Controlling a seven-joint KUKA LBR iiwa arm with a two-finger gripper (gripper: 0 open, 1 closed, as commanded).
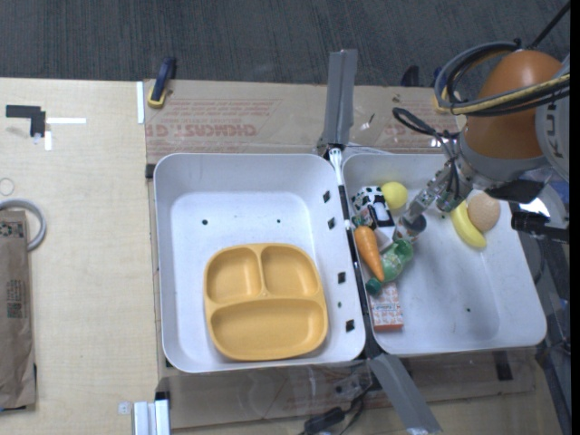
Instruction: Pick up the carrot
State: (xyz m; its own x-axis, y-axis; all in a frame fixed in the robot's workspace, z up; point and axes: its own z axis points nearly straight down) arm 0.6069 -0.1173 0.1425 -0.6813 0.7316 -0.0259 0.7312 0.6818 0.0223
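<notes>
1 fixed camera above bench, slanted down, both bins.

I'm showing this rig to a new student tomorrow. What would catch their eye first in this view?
Likely the yellow divided plate lying alone in the left bin. Next, the clutter along the right bin's left wall: an orange carrot among a green item, a small box and a yellow ball. The arm's pincer hangs just right of the carrot, with a banana beyond it.
</notes>
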